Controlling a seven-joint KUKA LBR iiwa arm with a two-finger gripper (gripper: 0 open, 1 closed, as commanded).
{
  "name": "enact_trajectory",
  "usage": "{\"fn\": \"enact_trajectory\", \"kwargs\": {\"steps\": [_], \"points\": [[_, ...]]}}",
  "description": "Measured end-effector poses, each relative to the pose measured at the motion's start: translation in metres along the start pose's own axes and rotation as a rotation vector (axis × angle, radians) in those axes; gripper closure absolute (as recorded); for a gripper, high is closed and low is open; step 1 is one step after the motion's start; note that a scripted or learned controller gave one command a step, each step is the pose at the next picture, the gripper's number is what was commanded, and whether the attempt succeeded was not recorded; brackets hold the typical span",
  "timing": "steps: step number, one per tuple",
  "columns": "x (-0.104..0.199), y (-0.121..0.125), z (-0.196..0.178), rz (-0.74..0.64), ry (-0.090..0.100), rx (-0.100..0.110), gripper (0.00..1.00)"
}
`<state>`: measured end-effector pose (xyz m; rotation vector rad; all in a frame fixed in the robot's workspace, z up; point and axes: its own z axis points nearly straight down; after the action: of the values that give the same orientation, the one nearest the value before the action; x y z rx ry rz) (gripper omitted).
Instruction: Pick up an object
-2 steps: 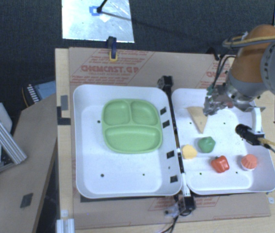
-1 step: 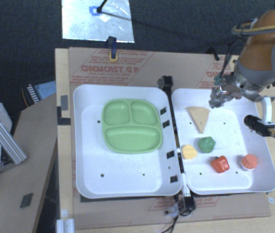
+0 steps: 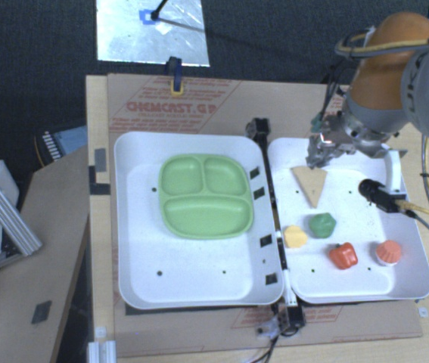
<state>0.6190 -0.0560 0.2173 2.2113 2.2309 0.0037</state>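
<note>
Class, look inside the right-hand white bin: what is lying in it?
In the right bin: a tan wedge, yellow piece, green piece, red pepper and an orange-pink piece. The gripper covers the floor at the wedge's top edge.

A robotics lab (grey arm (image 3: 418, 82), white bins (image 3: 131, 278), bench (image 3: 63, 195)).

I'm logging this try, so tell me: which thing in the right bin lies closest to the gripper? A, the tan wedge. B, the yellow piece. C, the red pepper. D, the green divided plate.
A: the gripper hangs at the far end of the right bin, just above the top edge of the tan wedge; the yellow piece and red pepper lie nearer the camera.
</note>
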Motion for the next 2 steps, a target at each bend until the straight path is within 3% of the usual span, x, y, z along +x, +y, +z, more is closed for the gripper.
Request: {"fn": "enact_trajectory", "kwargs": {"steps": [2], "points": [[0.108,0.002,0.009,-0.001,0.001,0.000,1.00]]}}
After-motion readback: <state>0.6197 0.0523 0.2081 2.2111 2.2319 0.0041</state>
